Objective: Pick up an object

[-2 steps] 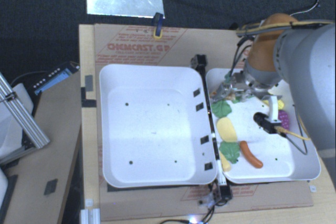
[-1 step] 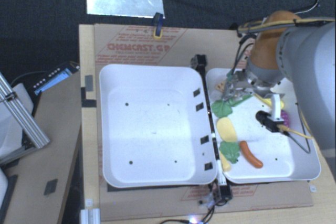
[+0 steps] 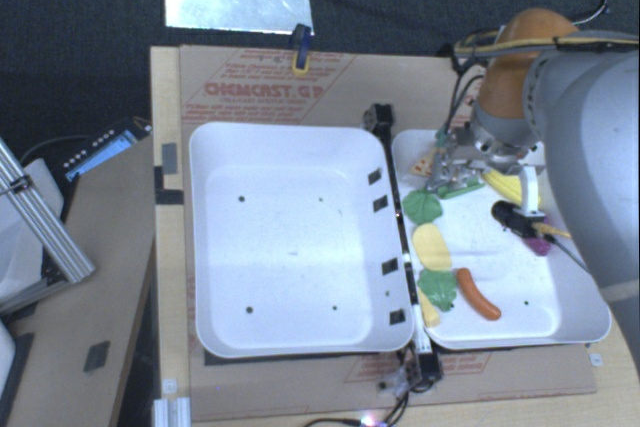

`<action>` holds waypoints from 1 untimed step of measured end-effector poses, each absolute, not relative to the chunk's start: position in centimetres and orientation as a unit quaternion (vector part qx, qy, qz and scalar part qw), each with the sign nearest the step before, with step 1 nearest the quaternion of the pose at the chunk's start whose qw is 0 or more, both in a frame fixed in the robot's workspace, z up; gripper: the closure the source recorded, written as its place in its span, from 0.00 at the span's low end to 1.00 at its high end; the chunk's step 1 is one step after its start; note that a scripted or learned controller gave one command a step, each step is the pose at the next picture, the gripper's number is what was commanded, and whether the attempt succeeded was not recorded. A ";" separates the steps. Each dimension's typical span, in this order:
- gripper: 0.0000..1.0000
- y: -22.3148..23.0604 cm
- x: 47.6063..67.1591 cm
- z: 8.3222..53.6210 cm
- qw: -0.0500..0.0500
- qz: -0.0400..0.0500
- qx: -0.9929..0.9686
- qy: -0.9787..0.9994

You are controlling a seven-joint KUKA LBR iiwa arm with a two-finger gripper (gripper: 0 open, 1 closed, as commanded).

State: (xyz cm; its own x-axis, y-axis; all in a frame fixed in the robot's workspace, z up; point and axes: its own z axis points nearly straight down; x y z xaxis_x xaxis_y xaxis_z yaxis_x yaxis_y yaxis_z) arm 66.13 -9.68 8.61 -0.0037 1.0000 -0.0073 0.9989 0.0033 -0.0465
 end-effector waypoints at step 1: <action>1.00 -8.8 66.1 9.7 0.014 0.013 -0.706 -0.708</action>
State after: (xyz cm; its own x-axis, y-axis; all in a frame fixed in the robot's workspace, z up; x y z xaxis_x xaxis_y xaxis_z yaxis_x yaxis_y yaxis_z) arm 66.06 -8.78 9.68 -0.0023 1.0000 0.0023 0.9993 0.0024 -0.0383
